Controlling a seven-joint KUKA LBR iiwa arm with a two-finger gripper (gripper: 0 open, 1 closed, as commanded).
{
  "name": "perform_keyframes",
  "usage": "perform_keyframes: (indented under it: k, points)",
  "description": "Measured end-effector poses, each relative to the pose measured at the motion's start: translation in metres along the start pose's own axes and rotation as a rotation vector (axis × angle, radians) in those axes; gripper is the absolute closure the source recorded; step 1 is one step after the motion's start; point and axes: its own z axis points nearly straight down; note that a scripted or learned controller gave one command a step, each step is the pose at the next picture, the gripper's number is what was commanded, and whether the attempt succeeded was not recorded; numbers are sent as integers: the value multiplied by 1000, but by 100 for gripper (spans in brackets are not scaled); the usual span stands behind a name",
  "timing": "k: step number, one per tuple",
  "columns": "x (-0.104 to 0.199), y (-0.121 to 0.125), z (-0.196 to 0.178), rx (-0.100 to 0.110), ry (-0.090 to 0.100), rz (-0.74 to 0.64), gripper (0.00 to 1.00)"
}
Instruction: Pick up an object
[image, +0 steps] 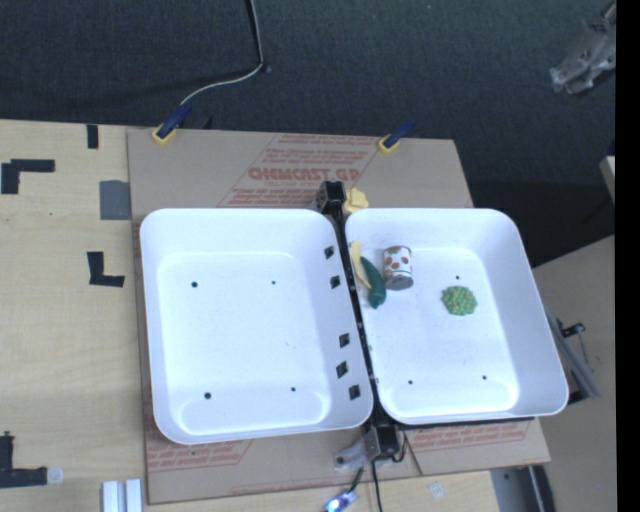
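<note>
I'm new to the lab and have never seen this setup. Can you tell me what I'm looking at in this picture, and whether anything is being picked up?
This is one camera fixed above a workbench, looking down at a slant. Two shallow white bins sit side by side on a brown board: the left bin and the right bin. The things to be picked lie in the right bin: a small spotted cup lying near the divider, a green and yellow toy beside it against the left wall, and a round green ball further right. A grey shape at the top right corner may be part of the robot arm, but it is too blurred to tell. Nothing is being held over the bins.
</note>
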Motion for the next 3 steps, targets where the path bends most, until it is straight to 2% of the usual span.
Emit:
perform_keyframes:
  k: [1, 2, 3]
  points:
    - [51, -15, 195, 17, 7, -8, 100]
    - [66, -1, 77, -11, 2, -9, 100]
    - [-4, -24, -6, -8, -2, -1, 100]
